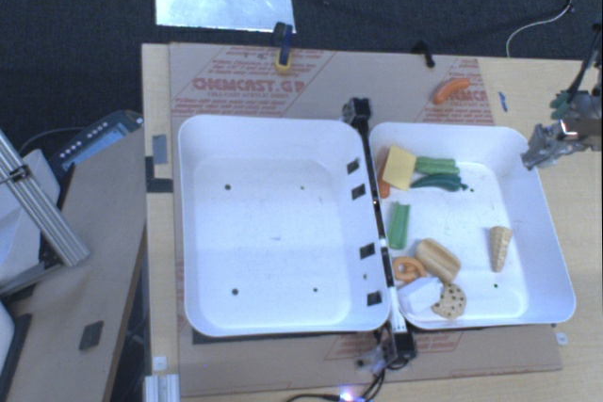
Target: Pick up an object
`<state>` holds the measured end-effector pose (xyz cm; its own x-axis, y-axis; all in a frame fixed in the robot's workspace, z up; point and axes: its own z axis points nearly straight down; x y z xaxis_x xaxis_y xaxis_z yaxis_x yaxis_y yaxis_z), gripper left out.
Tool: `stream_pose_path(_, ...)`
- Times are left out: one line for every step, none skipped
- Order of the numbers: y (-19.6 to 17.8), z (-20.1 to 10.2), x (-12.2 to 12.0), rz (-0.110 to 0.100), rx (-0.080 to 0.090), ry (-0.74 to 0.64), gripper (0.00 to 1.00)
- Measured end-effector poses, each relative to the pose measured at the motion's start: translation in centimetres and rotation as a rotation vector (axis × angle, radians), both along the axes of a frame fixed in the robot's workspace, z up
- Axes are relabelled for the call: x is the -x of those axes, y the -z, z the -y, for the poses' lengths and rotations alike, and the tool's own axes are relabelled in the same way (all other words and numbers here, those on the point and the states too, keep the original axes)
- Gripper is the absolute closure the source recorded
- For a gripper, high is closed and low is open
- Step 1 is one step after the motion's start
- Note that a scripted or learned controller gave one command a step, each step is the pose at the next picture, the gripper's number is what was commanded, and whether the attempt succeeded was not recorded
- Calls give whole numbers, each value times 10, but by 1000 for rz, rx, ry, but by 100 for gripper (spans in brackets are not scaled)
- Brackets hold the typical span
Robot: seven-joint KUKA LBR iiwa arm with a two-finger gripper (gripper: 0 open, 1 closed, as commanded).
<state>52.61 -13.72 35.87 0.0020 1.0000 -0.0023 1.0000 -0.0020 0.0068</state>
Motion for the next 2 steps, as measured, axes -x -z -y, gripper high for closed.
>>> stream_pose_path(234,20,43,-19,-6,1,100)
stream_pose_path(36,-30,-67,19,1,-15,100)
